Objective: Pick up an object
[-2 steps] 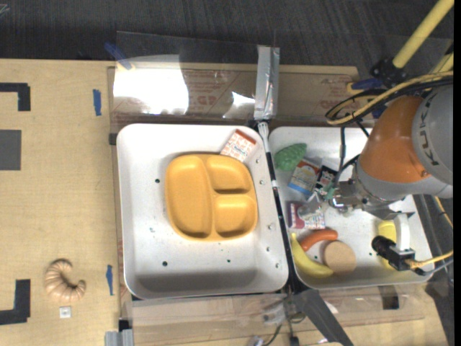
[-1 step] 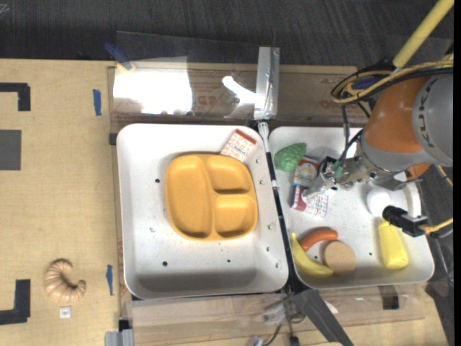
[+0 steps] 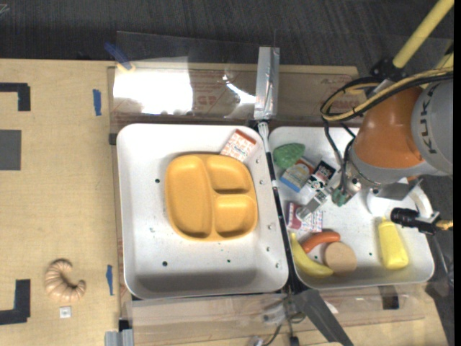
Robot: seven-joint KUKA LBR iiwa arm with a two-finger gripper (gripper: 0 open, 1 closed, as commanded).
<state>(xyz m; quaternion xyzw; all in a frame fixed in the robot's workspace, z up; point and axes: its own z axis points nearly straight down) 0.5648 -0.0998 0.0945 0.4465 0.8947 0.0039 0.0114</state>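
While no single item is named by the task, the likely candidates lie heaped in the right bin [image 3: 425,265]: a green piece [image 3: 289,153] near its top left corner, small printed packets [image 3: 308,177] just below it, a banana [image 3: 310,259] along the lower left wall, a red sausage-like piece [image 3: 320,240] and a tan round piece [image 3: 340,256] touching the banana, and a yellow block [image 3: 392,244] lying apart to the right. The gripper [image 3: 325,197] hangs over the packets in the left half of that bin, its metal tip slanting down toward them; whether the jaws are spread or closed, and whether anything sits between them, I cannot tell from this angle. My reading is that the reach-and-descend step is in hand, with no lift yet evident. The next move would call for settling on one piece clear of its neighbours, since the packets overlap and crowd the divider. Further out, the left bin [image 3: 137,215] carries an orange divided tray [image 3: 210,195] with a small printed card [image 3: 238,145] at its upper edge, and a tan curled toy [image 3: 64,280] rests on the worktop [image 3: 50,193] well to the left.
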